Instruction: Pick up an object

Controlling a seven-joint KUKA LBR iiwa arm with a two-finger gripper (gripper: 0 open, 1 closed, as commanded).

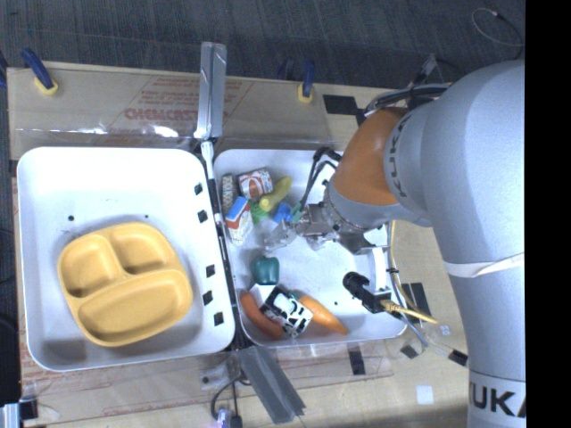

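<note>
The grey arm (482, 194) enters from the right and bends down toward the left, its orange band (366, 163) sitting just above and to the right of the hand (299, 226), which hangs low at the wrist's end, its tip pointing left.
</note>
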